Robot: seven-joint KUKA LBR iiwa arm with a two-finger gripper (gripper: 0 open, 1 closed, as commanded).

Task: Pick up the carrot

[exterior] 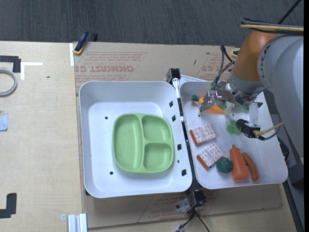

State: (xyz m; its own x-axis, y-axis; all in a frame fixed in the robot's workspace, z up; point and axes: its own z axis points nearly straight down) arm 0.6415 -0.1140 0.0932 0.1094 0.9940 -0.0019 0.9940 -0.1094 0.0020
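Carrot point(215, 108) lies in right bin point(270, 175), upper-left part, orange body roughly level left-right, green top toward divider, directly under tool point(211, 100); tool's open/closed state cannot tell; green divided plate point(143, 142) in left bin.

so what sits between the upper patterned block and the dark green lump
A second patterned block, between the upper patterned block and the dark green lump, in the camera view.
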